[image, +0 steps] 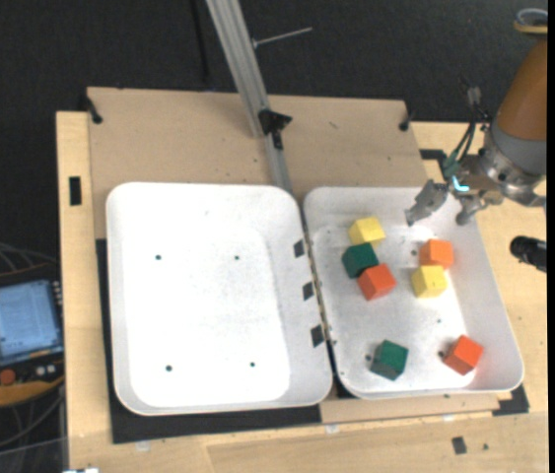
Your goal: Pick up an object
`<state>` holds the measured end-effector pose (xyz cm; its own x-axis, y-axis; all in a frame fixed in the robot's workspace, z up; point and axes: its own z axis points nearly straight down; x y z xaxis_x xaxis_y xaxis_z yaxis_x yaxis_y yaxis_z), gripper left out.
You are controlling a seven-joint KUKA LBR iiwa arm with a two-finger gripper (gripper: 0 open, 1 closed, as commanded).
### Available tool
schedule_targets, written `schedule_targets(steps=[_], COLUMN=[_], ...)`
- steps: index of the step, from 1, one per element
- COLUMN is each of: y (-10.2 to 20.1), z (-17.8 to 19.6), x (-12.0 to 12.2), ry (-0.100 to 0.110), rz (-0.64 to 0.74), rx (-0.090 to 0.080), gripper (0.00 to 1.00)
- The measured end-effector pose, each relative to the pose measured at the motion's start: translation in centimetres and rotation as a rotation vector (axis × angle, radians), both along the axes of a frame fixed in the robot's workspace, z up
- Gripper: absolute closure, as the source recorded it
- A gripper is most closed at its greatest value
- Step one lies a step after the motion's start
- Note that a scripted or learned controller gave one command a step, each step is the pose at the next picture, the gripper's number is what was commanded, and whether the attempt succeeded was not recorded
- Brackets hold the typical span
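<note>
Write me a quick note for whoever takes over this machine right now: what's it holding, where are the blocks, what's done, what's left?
End effector: open, holding nothing, hovering over the right bin's far edge.
Blocks, all in the right bin: yellow, green, orange-red, orange, yellow, green, orange-red.
Done: no block lifted.
Left: descend, grasp one block, lift. The orange one looks nearest.

arm (525,97) cut off at right edge, handheld screen (16,321) text illegible

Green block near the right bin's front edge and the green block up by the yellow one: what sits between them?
In the camera view, between the front green block and the upper green block lies an orange block, touching the upper one; then bare bin floor.
</note>
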<state>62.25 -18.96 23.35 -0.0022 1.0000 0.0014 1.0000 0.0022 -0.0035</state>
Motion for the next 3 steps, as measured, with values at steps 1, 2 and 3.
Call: schedule_targets(steps=[1,2,3], y=[-0.1,-1.0,-0.6], z=[0.3,-4.8,-9.9], x=[0.1,-0.7,0.2], ry=[-0.004,0.0,-0.008], rz=[0.002,-0.003,0.001], rx=[-0.003,-0.004,-0.008], gripper=[0.0,0.0,0.0])
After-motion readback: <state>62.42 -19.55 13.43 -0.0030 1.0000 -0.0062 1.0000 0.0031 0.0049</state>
